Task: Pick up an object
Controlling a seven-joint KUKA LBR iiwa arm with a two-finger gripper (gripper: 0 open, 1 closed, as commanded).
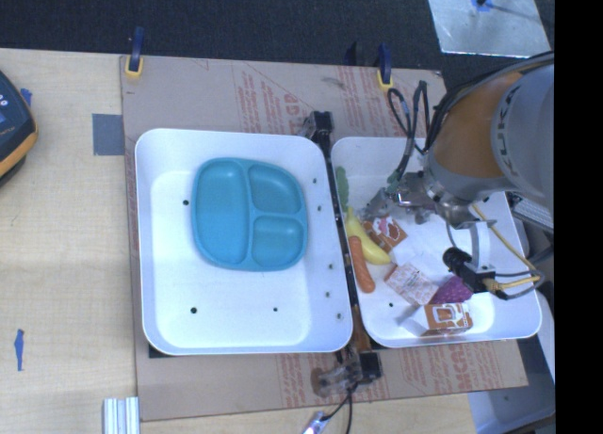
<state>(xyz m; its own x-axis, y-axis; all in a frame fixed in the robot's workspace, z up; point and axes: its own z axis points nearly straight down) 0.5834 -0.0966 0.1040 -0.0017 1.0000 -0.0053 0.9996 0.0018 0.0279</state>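
The right bin [509, 329] holds several small items: a yellow banana [365, 242], an orange carrot [361, 265], a green piece [342, 184] by the left wall, a red-and-white packet [387, 232], a pale wrapper [411, 282], purple grapes [456, 288] and an orange box [448, 317]. My gripper [388, 199] hangs low over the bin's upper middle, just above the red-and-white packet. The grey arm with its orange band [476, 131] covers the bin's upper right.
The left bin [160, 319] carries a blue divided plate [250, 213] in its upper half. Cables [495, 277] trail from the wrist over the right bin's right side. Clamps [135, 54] hold the cardboard base at the back. A yellow-edged device [11, 131] lies at far left.
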